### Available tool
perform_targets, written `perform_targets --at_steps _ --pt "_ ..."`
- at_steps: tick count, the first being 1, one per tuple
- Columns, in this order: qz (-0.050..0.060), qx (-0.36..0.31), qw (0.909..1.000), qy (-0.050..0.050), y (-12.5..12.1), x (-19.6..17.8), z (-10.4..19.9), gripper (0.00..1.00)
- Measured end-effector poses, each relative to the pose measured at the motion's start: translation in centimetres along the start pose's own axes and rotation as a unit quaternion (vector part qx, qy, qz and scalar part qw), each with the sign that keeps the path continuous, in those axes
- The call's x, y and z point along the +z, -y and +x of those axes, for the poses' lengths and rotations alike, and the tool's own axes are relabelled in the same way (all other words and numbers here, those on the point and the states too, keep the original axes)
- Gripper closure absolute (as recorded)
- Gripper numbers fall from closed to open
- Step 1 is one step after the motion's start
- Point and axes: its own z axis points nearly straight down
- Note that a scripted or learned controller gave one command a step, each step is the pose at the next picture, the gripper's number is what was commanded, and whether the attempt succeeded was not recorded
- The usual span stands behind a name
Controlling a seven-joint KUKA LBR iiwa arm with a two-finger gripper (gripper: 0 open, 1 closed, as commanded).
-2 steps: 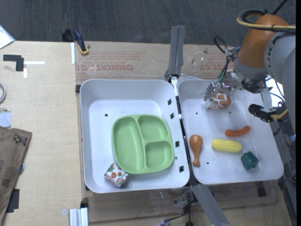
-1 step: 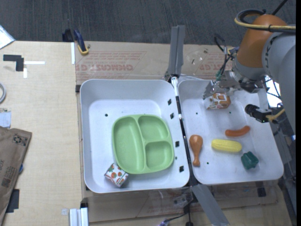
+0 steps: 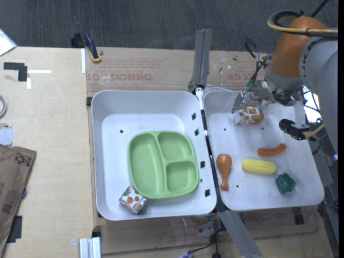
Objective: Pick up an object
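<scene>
My gripper [image 3: 246, 102], grip state unclear, meets a small carton [image 3: 251, 115] beside the sausage [image 3: 271, 150]; it may slip.

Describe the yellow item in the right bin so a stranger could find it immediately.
Start at the right bin, the one nearer the arm. Toward its front lies the toy corn cob, resting on its side between the drumstick and the green block. It is yellow, with a bumpy kernel surface.

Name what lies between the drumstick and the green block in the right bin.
In the camera view, the yellow corn cob lies between the drumstick and the green block.
</scene>
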Motion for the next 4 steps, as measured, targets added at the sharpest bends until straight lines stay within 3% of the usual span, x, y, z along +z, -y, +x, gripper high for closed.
perform_targets --at_steps 3,4 --pt "0.000 0.011 0.9999 -0.002 -0.01 0.04 -0.10 0.00" --pt "-0.004 0.031 0.9995 -0.001 0.51 -0.12 0.17 0.00"
